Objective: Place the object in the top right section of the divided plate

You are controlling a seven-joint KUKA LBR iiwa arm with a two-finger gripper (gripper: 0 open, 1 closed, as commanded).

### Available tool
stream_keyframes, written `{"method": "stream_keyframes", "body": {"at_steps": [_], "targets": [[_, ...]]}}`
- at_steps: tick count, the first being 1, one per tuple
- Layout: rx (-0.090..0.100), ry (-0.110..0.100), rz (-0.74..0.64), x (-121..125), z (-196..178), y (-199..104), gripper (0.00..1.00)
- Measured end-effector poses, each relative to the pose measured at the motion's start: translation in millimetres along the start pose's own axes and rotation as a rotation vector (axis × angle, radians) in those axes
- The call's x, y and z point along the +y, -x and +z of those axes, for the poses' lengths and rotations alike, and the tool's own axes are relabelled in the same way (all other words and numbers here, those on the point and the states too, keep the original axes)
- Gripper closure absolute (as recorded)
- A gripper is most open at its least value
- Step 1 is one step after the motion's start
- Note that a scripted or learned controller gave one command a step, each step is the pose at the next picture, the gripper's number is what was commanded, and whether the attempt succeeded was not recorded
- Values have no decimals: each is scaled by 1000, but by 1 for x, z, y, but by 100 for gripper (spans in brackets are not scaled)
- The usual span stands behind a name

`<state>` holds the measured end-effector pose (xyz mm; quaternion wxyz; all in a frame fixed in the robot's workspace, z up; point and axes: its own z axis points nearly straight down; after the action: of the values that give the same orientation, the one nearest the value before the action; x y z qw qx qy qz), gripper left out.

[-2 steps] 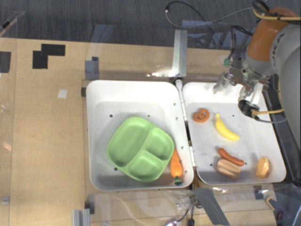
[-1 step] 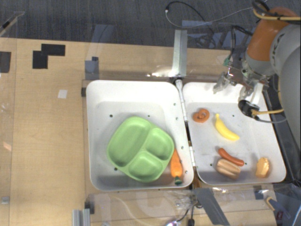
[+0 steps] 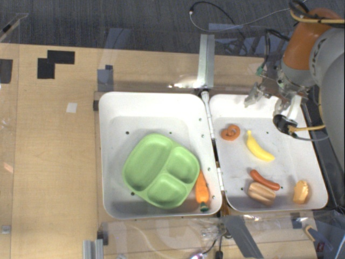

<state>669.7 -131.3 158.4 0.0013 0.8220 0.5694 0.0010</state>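
Yellow banana [image 3: 259, 147] below tool [image 3: 268, 95]

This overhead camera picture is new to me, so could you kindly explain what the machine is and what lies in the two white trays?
The picture comes from one fixed camera above the bench, looking down at a slant. The grey robot arm with an orange band reaches in from the right, and its two-finger hand hangs over the far edge of the right white bin, holding nothing. That bin contains a small orange-brown doughnut, a yellow toy banana, a toy hot dog and a small tan bread piece. The left white bin holds a green divided plate, with an orange toy carrot beside it.
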Motion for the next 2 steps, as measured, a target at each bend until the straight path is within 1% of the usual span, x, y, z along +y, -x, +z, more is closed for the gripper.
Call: {"method": "stream_keyframes", "body": {"at_steps": [2], "targets": [[0,0,0,0,0,0,0]]}}
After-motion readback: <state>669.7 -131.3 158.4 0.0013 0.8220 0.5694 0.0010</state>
